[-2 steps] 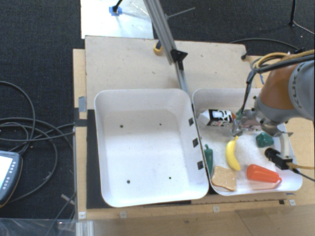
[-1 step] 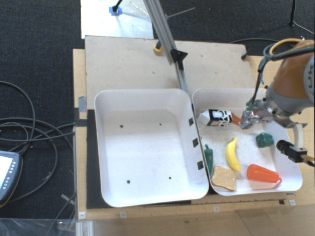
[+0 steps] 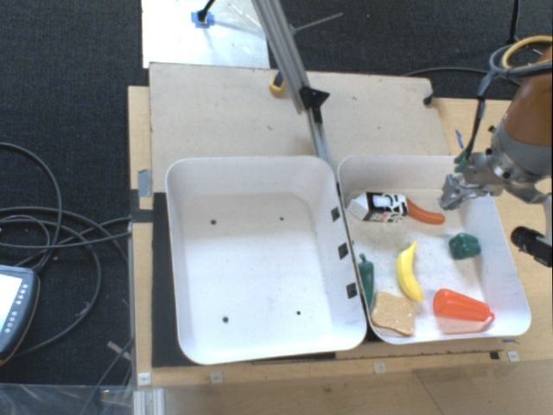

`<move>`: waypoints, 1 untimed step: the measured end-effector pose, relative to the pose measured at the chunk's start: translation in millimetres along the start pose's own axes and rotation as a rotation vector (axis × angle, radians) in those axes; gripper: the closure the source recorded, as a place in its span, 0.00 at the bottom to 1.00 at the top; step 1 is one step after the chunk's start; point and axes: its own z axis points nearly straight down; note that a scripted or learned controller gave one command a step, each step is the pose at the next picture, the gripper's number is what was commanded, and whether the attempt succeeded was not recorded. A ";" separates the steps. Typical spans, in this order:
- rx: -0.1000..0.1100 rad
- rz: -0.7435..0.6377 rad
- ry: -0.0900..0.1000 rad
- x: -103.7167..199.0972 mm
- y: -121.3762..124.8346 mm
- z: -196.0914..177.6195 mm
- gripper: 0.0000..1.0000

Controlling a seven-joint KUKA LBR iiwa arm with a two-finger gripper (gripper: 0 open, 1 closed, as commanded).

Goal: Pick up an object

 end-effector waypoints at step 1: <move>0.000 -0.002 0.001 6.2 2.8 -62.5 1.00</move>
